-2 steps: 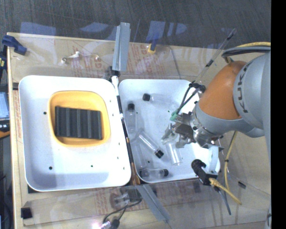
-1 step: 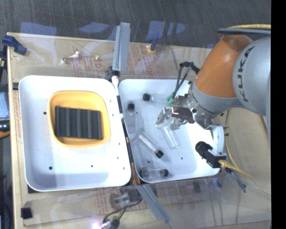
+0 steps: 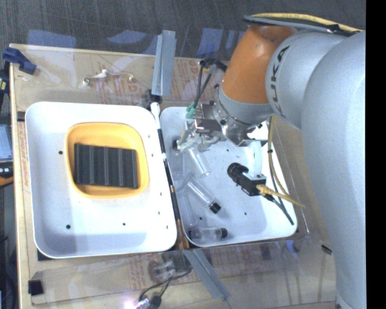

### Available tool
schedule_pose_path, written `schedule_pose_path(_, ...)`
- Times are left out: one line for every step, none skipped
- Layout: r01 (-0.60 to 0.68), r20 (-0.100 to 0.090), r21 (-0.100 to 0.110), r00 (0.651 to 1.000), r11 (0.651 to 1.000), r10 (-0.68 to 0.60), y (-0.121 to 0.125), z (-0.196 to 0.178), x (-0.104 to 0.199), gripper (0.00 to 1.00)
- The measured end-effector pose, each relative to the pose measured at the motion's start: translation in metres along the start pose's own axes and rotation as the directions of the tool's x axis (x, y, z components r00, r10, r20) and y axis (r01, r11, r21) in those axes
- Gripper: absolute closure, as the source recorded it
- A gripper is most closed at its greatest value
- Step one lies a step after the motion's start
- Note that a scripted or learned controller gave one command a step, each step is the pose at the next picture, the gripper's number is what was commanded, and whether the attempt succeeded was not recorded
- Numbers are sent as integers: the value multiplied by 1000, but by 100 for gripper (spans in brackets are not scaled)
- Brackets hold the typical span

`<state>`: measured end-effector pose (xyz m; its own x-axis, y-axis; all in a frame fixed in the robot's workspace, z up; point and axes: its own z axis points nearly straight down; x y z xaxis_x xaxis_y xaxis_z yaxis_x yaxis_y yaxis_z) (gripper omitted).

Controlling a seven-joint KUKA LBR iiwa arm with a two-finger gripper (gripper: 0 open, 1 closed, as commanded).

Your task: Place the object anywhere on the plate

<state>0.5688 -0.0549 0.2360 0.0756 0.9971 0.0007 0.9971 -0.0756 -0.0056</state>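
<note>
The grey arm [image 3: 309,108] is seen reaching in from the right above the right bin [image 3: 251,217]. Two white bins are borne side by side on the counter [image 3: 58,69]. In the left bin [image 3: 45,224] a yellow plate [image 3: 106,131] is laid, and a dark ridged block [image 3: 106,166] is set on it. Clear tubes [image 3: 202,195] with black caps are scattered in the right bin, well apart from the plate, one near the middle and another [image 3: 209,234] by the near wall. The claw [image 3: 194,136] is held low at that bin's far left corner. Whether it is clenched or released cannot be told.
</note>
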Motion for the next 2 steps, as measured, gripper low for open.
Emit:
schedule_pose_path(161,0,1,987,987,-161,14,37,58,100)
schedule_pose_path(160,1,1,987,987,-160,14,37,58,0)
